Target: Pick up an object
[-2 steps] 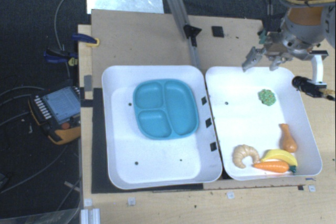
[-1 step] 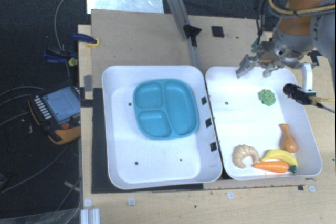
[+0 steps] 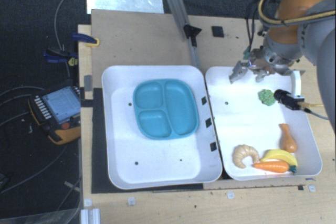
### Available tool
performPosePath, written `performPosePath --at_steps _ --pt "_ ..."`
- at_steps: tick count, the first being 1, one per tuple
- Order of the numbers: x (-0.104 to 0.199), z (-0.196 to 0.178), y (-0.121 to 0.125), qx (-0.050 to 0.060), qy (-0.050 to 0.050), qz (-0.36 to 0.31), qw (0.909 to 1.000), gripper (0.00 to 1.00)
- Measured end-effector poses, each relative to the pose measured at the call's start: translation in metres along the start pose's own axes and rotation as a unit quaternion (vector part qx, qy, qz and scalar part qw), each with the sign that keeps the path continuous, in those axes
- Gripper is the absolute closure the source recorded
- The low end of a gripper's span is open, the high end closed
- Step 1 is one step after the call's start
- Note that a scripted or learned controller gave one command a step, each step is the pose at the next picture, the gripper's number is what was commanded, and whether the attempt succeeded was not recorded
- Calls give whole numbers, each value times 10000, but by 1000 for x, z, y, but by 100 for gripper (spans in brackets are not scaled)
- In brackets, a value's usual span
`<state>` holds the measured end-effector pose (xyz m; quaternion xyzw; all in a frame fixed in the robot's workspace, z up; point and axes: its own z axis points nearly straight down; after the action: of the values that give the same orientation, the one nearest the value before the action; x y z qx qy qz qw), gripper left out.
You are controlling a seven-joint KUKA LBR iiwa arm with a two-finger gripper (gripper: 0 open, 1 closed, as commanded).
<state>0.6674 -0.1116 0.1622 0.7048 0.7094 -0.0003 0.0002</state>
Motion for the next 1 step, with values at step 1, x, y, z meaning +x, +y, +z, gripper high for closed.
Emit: performPosePath --at_steps 1 --pt "6 59 -5 4 3 -1 10000 0"
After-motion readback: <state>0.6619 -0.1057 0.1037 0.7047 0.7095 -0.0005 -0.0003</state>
